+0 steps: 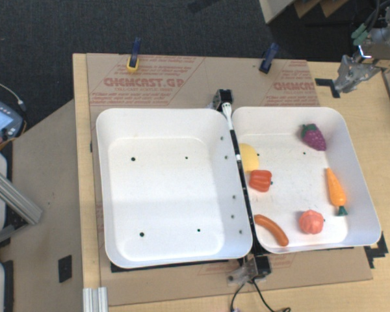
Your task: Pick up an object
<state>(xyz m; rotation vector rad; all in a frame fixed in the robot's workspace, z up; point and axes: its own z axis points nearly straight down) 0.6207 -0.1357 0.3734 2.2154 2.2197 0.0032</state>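
Camera view: two white bins are seen side by side on a brown board, w/ the left bin [162,187] and right bin [351,174] touching along a dark centre seam. In the right bin, six toy foods are spread out. A purple grape bunch [314,137] is placed near the far right corner. A yellow piece [248,156] is pressed against the seam wall, w/ a red-orange pepper [260,180] just beside it on the near side. An orange carrot [336,188] is laid lengthwise near the right wall. A pink-red strawberry [311,221] and an orange sausage [272,229] are set near the front rim, apart from each other. The items are mostly well separated; only the yellow piece and pepper are crowded, approx. touching.

The gripper [351,77] is seen at the upper right, beyond the right bin's far rim, well apart from every item. Whether it is spread or pressed together can't be told. Two clamps, a yellow one [134,58] and a blue one [269,57], are fixed at the board's far edge.
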